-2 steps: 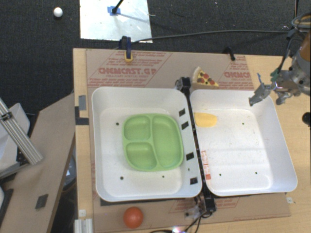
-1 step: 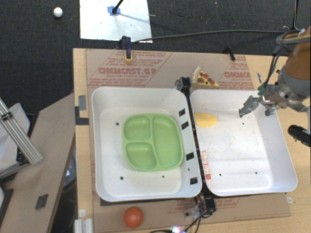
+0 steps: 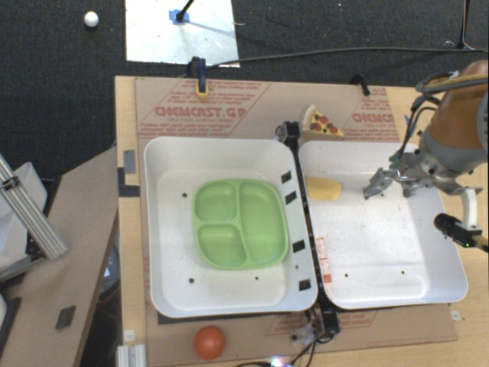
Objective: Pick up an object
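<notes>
A pale yellow block [image 3: 323, 189] lies in the right bin [image 3: 397, 281], close to its far left corner. My gripper [image 3: 392, 185] hovers over the far part of that bin, to the right of the block and apart from it. Its two fingers [image 3: 374, 187] are spread open and hold nothing. The grey arm with its orange band [image 3: 458, 121] comes in from the right.
A green divided plate [image 3: 239, 222] lies in the left bin [image 3: 176, 281]. A toy pizza slice [image 3: 322, 122] rests on the board behind the bins. An orange ball [image 3: 209, 342] sits at the front edge. A white ball [image 3: 92, 19] lies far back left.
</notes>
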Motion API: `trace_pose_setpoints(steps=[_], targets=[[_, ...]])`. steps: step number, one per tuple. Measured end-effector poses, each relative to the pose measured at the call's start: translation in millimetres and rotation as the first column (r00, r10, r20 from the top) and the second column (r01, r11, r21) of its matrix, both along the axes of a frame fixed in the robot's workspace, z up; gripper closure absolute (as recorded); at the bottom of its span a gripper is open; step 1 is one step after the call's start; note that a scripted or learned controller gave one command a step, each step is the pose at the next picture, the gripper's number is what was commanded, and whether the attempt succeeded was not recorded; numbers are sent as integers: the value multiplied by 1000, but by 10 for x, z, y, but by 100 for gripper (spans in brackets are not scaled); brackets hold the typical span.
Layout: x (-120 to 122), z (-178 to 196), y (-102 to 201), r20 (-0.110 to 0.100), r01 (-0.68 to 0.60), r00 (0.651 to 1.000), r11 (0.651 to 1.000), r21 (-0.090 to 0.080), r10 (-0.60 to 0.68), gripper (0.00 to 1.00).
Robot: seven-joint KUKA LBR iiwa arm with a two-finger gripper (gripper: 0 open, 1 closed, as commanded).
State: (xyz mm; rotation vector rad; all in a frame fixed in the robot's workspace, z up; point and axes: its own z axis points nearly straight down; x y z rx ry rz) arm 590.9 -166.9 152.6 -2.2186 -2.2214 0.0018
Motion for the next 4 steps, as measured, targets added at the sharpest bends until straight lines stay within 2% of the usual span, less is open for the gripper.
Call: trace_pose_setpoints(steps=[1, 2, 3, 4], targets=[[-41, -623, 13, -1, 0, 1000, 1000, 0, 0, 0], [-17, -475, 5, 7, -1, 1000, 1000, -2, 1, 100], [-10, -36, 42, 7, -3, 1000, 1000, -2, 3, 100], [97, 516, 69, 9, -4, 1000, 1000, -2, 4, 100]])
